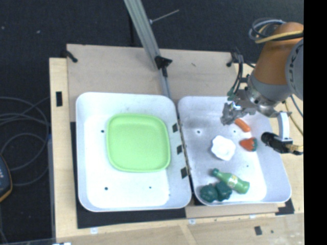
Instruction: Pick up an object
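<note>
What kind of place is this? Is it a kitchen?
Probably not a kitchen, more likely a robot test lab. A grey and orange robot arm reaches over two shallow white bins on a plain wooden bench, with small toy-like items and loose black cables nearby.

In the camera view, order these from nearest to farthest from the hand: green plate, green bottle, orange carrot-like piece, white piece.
From the hand:
1. Orange carrot-like piece, right beside it in the right bin.
2. White piece, mid right bin.
3. Green bottle, front of the right bin.
4. Green plate, in the left bin.
</note>
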Tool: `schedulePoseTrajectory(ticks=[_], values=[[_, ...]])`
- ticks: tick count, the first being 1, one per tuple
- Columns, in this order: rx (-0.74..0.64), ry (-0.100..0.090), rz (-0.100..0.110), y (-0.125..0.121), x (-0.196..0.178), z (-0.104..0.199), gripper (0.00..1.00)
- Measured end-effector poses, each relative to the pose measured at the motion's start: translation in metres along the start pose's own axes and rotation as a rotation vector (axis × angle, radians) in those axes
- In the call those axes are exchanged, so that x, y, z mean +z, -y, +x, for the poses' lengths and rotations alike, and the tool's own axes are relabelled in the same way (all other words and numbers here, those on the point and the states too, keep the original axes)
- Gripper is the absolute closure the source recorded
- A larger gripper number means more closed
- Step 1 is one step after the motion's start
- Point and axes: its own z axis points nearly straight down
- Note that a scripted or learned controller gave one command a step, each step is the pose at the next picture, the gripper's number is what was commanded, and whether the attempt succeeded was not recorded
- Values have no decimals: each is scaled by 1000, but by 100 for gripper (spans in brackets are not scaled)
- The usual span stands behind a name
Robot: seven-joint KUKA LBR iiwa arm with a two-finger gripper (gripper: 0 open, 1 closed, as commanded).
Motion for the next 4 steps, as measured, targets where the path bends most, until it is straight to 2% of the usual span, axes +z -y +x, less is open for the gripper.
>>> schedulePoseTrajectory(ticks=[1, 2, 3, 4], values=[[0, 0, -1, -1, -48, -1, 100], [-2, -1, 4, 10, -39, 42, 100], [-4, -1, 3, 19, -47, 91, 100], [-3, -1, 5, 25, -32, 142, 100]])
